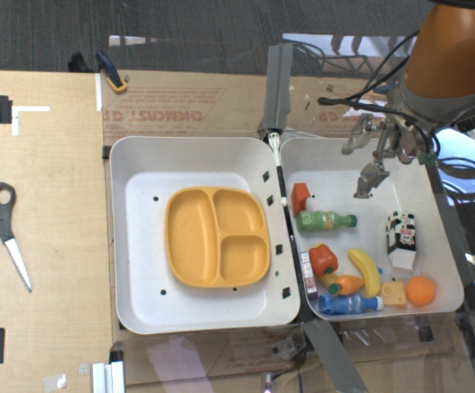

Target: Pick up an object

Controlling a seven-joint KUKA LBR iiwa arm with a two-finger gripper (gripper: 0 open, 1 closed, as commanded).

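- Because the front of the right bin (444, 219) is packed tight, we judge a descent there the likeliest to fail: the blue bottle (350, 304), the small carrot-like piece (346, 284), the red pepper (323, 258), the banana (366, 270) and the tan cube (393, 294) lie touching or just beside one another, so a finger may land on a neighbour instead of sliding past it.
- Rounded and smooth, the orange ball (421, 291) sits near the front right wall; we expect it to roll from a closing grasp.
- Upright and boxy, the cow-patterned carton (400, 239) stands apart from the cluster; a glancing touch could tip it.
- Toward the middle, the green bottle (326, 220) lies on its side, glossy and cylindrical, with a small red block (301, 196) just behind it; either offers freer approach.
- In the left bin (131, 219), the yellow divided plate (218, 237) rests flat, its three compartments shallow and matte.
- Farthest back, the gripper (370, 178) hangs above the right bin's rear, carrying nothing that we can see; whether it is spread wide or drawn narrow we cannot tell.
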